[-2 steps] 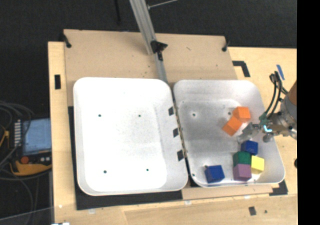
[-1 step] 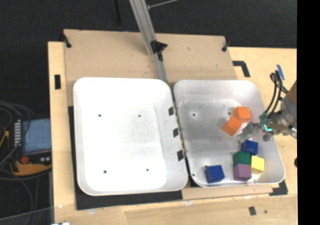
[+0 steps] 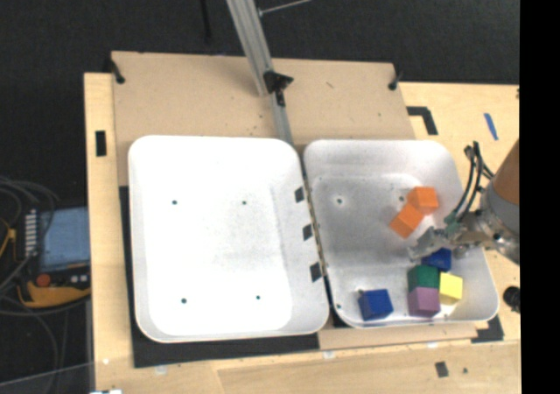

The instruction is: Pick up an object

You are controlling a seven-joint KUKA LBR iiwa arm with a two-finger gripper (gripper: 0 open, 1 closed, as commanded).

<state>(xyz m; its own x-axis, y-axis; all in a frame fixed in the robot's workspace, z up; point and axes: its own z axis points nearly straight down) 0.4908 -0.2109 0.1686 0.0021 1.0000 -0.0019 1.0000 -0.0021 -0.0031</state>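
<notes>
Nearest the camera, along the near wall of the right bin (image 3: pixel 350 165), a blue cube (image 3: pixel 375 304) is lying by itself toward the left, and a purple cube (image 3: pixel 423 299) is sitting to its right, touching a yellow cube (image 3: pixel 451 286) on its right side. Just beyond the purple one, a green cube (image 3: pixel 424 277) is pressing against it. A little farther in, I am hanging my gripper (image 3: pixel 431 246) low over the right half of this bin, with a darker blue cube (image 3: pixel 437 259) lying right under my tips; whether my fingers are spread, pressed together or pinching that cube I cannot tell, since the blur hides them. Just to the far left of my gripper, two orange cubes are sitting corner to corner: one orange cube (image 3: pixel 406 221) nearer and to the left, the other orange cube (image 3: pixel 424 199) farther and to the right. My arm (image 3: pixel 503 200) is reaching in from the right, over the bin's right rim. The left bin (image 3: pixel 210 235) is lying beside this one, their walls meeting in the middle. Farthest away, a slanted metal rail (image 3: pixel 249 29) is rising from the bench (image 3: pixel 254 94) beyond both bins.
</notes>
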